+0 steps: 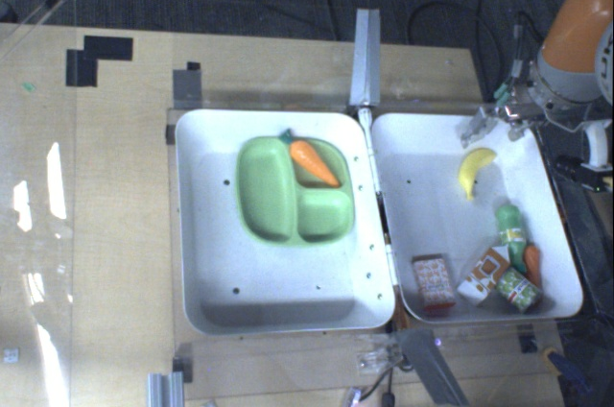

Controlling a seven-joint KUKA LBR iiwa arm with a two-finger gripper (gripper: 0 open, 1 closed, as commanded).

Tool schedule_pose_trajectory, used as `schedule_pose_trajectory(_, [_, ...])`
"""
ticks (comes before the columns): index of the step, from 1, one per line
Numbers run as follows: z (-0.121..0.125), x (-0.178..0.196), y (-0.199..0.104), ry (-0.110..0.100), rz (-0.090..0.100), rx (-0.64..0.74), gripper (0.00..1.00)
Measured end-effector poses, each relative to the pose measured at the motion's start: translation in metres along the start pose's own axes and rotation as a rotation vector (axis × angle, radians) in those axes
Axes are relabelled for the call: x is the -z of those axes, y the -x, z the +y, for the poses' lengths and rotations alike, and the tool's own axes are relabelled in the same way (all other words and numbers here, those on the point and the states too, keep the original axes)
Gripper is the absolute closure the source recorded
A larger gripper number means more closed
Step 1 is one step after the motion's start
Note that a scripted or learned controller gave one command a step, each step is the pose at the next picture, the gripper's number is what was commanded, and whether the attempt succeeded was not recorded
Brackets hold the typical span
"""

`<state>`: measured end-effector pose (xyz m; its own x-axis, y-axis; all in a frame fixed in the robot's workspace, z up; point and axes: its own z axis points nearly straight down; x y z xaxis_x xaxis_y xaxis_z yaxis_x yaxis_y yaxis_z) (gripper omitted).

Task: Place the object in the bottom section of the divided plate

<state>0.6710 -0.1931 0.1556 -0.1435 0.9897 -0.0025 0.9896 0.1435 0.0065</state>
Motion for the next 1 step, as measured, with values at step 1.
schedule_pose_trajectory(1, [0.0,-0.0001,0.0,0.0,0.0,0.0,0.0])
